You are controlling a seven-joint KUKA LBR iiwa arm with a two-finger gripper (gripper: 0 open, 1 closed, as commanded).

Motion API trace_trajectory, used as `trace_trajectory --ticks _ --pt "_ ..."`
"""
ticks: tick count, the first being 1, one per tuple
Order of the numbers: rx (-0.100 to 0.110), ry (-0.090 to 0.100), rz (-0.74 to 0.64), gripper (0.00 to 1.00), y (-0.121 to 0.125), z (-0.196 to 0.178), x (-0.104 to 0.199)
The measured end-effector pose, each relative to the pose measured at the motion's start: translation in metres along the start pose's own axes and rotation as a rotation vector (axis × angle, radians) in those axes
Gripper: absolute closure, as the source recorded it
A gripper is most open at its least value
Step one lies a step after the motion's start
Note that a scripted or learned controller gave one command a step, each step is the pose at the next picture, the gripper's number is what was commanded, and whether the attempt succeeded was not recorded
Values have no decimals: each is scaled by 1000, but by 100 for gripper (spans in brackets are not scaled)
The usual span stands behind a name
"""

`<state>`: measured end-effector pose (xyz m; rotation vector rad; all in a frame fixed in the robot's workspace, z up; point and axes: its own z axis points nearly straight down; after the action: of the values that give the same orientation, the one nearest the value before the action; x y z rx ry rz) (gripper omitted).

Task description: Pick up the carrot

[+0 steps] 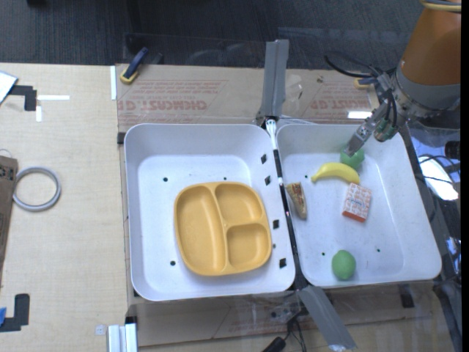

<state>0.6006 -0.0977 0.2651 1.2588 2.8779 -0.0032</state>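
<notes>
The end effector (364, 134) hangs low over the far corner of the right bin (425, 218), slanted down toward a small green piece (352, 158) just below its tip. It is too small and dark against the bin wall here, so I cannot tell whether it is apart, together or clamped on anything.

No plainly orange carrot can be picked out. The green piece may be its leafy end, which would explain why the arm is aimed there, but that is a guess: the piece is partly covered by the end effector's tip and touches, or nearly touches, the banana (335, 172) lying just in front of it. Any body behind the banana is hidden.

The other things sit further from the end effector, toward the near side:
- a red-and-white box (357, 202) beyond the banana
- a brownish wedge (297, 199) by the wall between the 2 bins
- a green ball (344, 264) well apart, by the near rim

Crowding against the banana looks like the main obstacle to a clean grasp. The left bin (135, 196), well away from the end effector, holds a yellow divided plate (223, 227), probably just clutter. A tape roll (34, 188) lies on the desk (66, 255) beyond it. The arm's upper part is cut off by the frame.
</notes>
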Motion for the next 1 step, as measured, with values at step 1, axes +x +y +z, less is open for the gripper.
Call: trace_trajectory --ticks 1 --pt "0 0 0 0 0 0 0"
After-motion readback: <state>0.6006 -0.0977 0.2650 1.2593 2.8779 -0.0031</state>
